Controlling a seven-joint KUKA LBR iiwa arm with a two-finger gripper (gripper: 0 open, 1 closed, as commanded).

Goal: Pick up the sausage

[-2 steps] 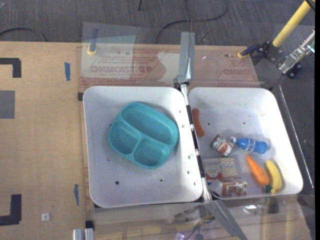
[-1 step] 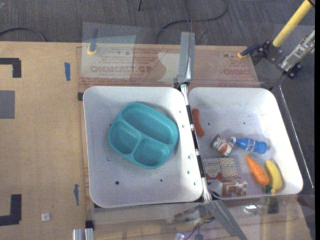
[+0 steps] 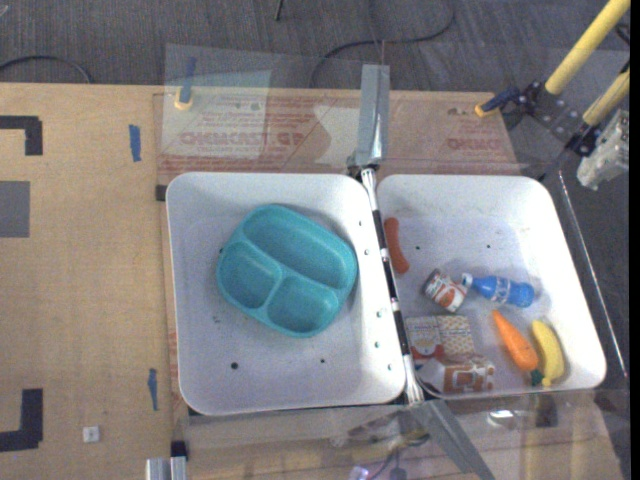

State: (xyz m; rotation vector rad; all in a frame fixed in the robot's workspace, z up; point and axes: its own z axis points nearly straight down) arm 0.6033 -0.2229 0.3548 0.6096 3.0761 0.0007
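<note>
Reddish sausage (image 3: 397,244) lies by the right bin's (image 3: 520,190) left wall; hand's (image 3: 604,160) grip can't be judged.

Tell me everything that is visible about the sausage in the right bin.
The sausage is a small reddish-orange cylinder with rounded ends, smooth like plastic toy food. It lies flat on the floor of the right bin, close along the bin's left wall, its length running nearly parallel to that wall. It lies apart from the can and the other items. Nothing grips it.
</note>
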